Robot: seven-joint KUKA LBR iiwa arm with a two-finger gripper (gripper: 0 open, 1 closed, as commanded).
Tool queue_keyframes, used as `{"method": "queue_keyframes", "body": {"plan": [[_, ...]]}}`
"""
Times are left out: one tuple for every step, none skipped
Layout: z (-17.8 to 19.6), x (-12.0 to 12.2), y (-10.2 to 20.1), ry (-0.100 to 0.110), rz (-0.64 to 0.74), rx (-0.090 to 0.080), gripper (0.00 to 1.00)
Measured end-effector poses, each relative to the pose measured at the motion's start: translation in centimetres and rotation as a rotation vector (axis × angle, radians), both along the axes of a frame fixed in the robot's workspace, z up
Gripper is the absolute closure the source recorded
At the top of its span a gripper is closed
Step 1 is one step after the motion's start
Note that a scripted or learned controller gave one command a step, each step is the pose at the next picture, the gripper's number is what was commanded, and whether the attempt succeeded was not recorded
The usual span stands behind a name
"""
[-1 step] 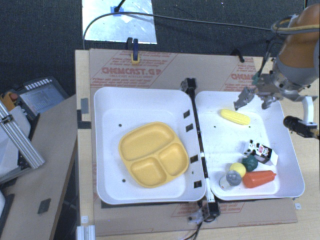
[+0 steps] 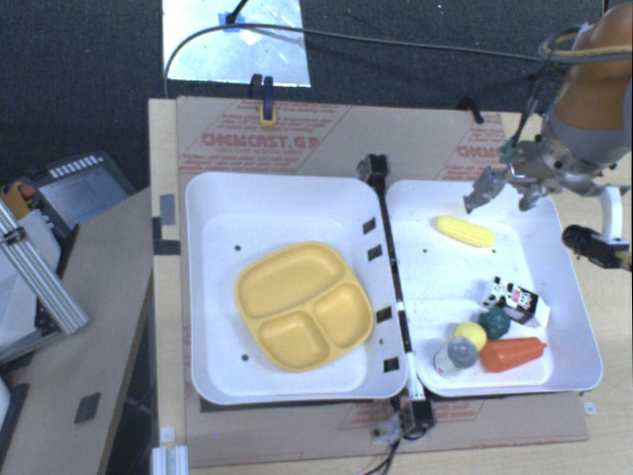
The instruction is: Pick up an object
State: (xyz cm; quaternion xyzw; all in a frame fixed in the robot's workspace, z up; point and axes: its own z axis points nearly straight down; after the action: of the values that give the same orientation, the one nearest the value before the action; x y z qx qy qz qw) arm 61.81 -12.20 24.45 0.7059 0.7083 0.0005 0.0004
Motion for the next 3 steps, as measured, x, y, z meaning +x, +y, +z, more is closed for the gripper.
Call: {"method": "queue_keyframes", "body": {"plan": [[-5.3, 0.9, -0.6, 0.003, -0.002, -0.001, 0.00], [-10.9, 1.0, 0.4, 0.003, 0.001, 0.000, 0.00], [-16.0, 1.1, 0.5, 0.002, -0.001, 0.000, 0.00]]}}
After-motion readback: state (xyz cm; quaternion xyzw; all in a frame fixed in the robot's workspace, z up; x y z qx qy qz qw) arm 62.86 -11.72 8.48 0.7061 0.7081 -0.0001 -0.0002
